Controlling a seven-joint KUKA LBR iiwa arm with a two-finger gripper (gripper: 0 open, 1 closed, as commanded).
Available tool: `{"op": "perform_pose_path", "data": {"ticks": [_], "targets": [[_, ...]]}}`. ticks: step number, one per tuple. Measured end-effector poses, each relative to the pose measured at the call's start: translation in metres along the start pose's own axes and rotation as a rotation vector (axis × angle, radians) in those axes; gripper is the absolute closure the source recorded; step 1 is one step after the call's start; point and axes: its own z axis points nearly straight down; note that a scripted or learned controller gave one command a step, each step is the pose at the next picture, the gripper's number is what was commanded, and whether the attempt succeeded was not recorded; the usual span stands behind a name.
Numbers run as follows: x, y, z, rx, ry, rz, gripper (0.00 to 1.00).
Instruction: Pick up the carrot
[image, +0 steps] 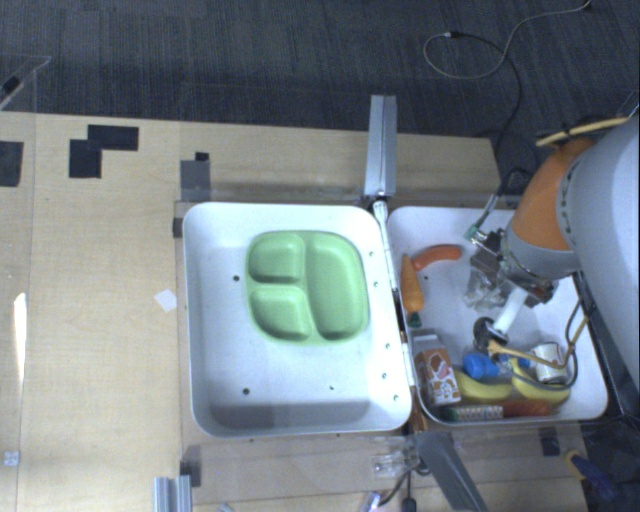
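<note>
The carrot (410, 286) is a short orange piece lying along the left wall of the right bin (590, 400), its long axis running near to far. My gripper (484, 292) hangs over the middle of that bin, roughly a hand's width right of the carrot and apart from it. Nothing shows in the gripper. A curved orange-red piece (438, 256) lies between the carrot's far end and the gripper.
The left bin (215, 395) holds a green divided plate (306, 285). Along the right bin's near wall lie a small printed box (437, 375), a blue item (480, 367), a banana (525, 388) and cables (552, 362). The arm's orange band (540, 210) stands over the bin's far right.
</note>
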Motion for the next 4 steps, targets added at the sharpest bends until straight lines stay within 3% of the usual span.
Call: {"op": "perform_pose_path", "data": {"ticks": [1, 2, 3, 4], "targets": [[-0.032, 0.012, -0.115, 0.01, -0.008, 0.162, 1.0], [0.01, 0.043, -0.203, 0.009, -0.007, 0.094, 1.0], [-0.025, 0.083, -0.152, 0.012, -0.008, -0.016, 1.0], [-0.03, 0.092, -0.125, 0.011, -0.009, 0.293, 1.0]]}}
